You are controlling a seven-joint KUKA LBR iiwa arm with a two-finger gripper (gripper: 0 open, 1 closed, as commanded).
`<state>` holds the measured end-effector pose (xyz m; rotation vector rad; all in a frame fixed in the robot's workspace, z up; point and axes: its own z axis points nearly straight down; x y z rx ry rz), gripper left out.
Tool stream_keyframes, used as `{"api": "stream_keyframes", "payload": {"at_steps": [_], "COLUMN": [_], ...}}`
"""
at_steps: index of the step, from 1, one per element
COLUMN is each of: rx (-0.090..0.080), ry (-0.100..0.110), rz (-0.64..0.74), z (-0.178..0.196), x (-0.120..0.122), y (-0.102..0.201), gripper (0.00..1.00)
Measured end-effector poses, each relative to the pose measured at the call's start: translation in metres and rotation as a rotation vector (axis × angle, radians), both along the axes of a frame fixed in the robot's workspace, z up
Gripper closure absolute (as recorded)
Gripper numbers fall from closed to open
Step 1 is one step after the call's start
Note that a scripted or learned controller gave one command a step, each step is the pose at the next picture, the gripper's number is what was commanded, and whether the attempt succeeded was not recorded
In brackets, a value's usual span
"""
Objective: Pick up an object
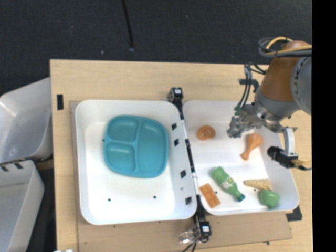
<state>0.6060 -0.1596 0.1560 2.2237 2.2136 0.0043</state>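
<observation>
Orange waffle [209, 195] lies well apart from hand [237, 128], whose grip state I cannot tell.

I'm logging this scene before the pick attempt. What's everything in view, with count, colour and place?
bench: 1, tan wood, under both bins
bins: 2, white, side by side on the bench
tray: 1, teal, sectioned, in the left bin
croissant: 1, orange-brown, upper left of the right bin
drumstick: 1, orange, centre right of the right bin, below the claw
bottle: 1, green, lying in the lower middle of the right bin
waffle: 1, orange, lower left corner of the right bin
cone: 1, tan, lower right of the right bin
pear: 1, green, beside the cone
arm: 1, grey with an orange band, from the right
claw: 1, dark, over the right bin
</observation>
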Motion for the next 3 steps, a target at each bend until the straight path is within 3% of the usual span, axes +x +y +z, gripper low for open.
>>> {"api": "stream_keyframes", "payload": {"at_steps": [1,2,3], "rx": [0.000,0.000,0.002], "ry": [-0.002,0.002,0.003], "rz": [0.008,0.008,0.010], "z": [0.053,0.062,0.073], "x": [0.010,0.011,0.001], "y": [0.005,0.004,0.051], "gripper": [1.00,1.00,1.00]}}
